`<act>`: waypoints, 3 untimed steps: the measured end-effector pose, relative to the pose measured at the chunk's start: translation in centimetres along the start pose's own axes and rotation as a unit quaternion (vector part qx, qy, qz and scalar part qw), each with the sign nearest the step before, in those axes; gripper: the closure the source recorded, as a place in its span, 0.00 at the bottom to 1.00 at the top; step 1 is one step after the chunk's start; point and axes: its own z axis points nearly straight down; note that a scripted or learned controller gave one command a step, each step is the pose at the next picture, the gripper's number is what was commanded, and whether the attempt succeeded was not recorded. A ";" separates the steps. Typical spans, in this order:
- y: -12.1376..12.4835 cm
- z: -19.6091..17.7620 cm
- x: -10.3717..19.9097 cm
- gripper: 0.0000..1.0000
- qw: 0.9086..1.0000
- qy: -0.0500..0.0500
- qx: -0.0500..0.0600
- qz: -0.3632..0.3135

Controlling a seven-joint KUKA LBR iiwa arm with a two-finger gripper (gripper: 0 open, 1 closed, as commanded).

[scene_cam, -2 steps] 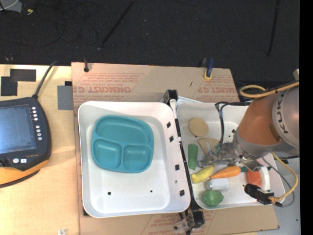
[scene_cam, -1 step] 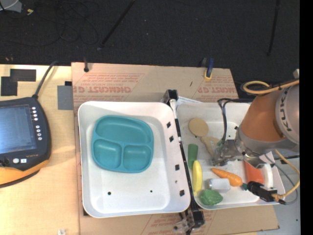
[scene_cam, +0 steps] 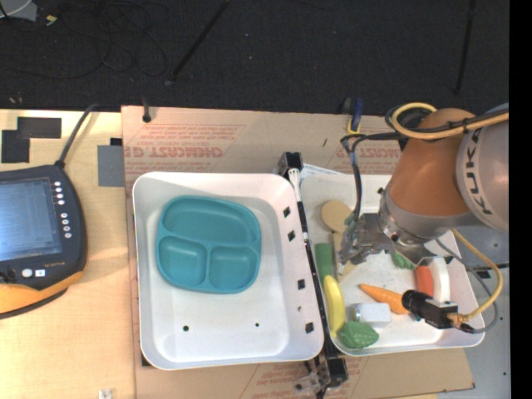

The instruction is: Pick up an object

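Note:
My gripper (scene_cam: 352, 248) hangs low in the left half of the right bin (scene_cam: 465, 336), under the grey arm with its orange band. Just left of it lies a green cucumber-like piece (scene_cam: 323, 260), with a tan round piece (scene_cam: 335, 214) behind it. A yellow banana (scene_cam: 334, 302) lies along the bin's left wall. Towards the front are an orange carrot (scene_cam: 381, 293), a white block (scene_cam: 371, 312) and a green leafy piece (scene_cam: 358, 334). Whether anything sits in the gripper is hidden from this angle.
The left bin (scene_cam: 166, 322) holds a teal divided plate (scene_cam: 209, 243). A red piece (scene_cam: 425, 278), a white piece (scene_cam: 441, 283) and a small green piece (scene_cam: 402, 260) lie at the right of the right bin. A tablet (scene_cam: 33, 223) rests on the bench's left.

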 end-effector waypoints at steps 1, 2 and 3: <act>-0.2 0.6 -0.5 0.00 1.000 -0.002 0.004 0.005; -0.2 0.6 -0.5 0.00 1.000 -0.002 0.004 0.005; -0.2 0.6 -0.5 0.00 1.000 -0.002 0.004 0.005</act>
